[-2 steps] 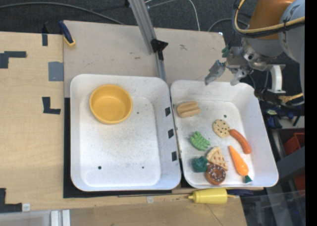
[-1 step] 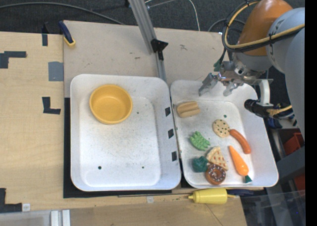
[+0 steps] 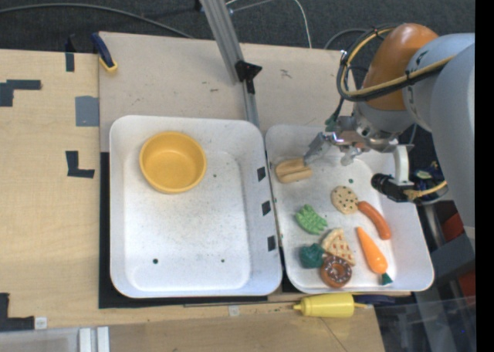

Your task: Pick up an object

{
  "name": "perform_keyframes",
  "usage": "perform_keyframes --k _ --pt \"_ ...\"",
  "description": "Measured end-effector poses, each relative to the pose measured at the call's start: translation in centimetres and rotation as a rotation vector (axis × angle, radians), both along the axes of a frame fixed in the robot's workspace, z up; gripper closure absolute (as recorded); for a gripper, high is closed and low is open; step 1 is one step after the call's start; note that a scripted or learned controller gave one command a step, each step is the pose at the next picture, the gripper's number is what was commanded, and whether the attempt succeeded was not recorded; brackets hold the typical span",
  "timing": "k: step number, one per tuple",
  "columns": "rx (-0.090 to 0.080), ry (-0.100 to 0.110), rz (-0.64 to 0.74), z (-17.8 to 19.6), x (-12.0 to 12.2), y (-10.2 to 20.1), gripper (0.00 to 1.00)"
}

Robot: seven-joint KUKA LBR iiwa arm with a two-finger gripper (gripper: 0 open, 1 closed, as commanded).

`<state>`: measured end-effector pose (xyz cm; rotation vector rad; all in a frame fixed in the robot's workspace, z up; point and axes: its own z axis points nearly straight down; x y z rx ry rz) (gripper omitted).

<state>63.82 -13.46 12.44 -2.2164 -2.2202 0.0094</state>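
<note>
White plastic, both bins: the left bin [image 3: 231, 188] carries just a yellow bowl [image 3: 173, 160] near its upper left corner, and the right bin [image 3: 409, 265] is crowded with toy food. The arm [image 3: 432, 72] comes in from the right, its bulk cut off by the frame edge, and its grey body and orange band cover the upper right corner of the right bin. Cables loop over the wrist and muddle the outline there. The hand [image 3: 333, 147] hangs low over the upper part of the right bin, tilted toward the left, with its fingers spread narrowly and nothing between them. A tan bread roll [image 3: 292, 170] lies just beside the hand, to its lower left, near the bin's left wall, not touched as far as I can see. Further down sit a cookie [image 3: 345, 199], a sausage [image 3: 374, 219], a carrot [image 3: 372, 252], a green leafy piece [image 3: 311, 220], a pizza slice [image 3: 338, 245] and a donut [image 3: 336, 272], the last few packed together. A yellow bottle [image 3: 328, 306] lies on the bench [image 3: 46, 188] just below the bin.
</note>
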Motion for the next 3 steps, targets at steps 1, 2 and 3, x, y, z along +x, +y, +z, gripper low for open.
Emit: perform_keyframes --k 1,2,3 --pt "0.0 -0.005 0.002 1.4 0.2 0.1 1.0" --pt "0.0 -0.011 0.001 6.0 1.0 0.6 1.0" --pt "0.0 -0.013 0.0 12.3 1.5 0.4 1.0"
